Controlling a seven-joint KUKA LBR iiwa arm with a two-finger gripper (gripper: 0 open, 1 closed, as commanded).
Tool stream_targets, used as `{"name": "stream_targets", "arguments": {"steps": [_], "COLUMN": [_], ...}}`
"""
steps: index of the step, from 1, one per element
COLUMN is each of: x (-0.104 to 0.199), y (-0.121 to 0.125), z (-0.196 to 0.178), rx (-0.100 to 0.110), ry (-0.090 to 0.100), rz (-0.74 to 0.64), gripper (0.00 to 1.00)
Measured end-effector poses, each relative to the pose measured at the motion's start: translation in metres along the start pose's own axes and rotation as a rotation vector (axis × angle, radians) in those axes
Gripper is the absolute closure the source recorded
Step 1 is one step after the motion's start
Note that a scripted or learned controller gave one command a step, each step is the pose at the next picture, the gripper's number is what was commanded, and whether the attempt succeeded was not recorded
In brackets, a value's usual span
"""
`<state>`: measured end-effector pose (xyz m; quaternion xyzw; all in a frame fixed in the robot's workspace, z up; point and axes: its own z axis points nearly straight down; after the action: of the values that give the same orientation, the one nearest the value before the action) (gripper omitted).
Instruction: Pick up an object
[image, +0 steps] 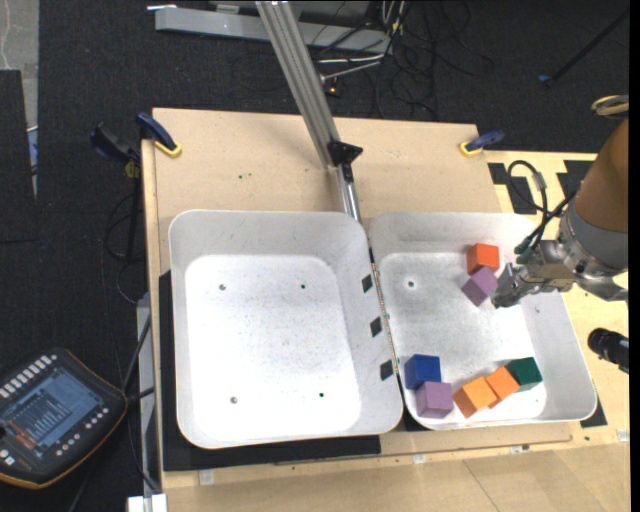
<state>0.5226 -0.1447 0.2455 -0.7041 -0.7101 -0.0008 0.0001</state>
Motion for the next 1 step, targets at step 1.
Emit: {"name": "stream_targets", "arguments": {"steps": [1], "x": [0.0419], "y": [0.0303], "z": [0.0004], "rx": [-0.002], "ry": [-0.001], "rz": [0.000], "gripper": [1.00]}}
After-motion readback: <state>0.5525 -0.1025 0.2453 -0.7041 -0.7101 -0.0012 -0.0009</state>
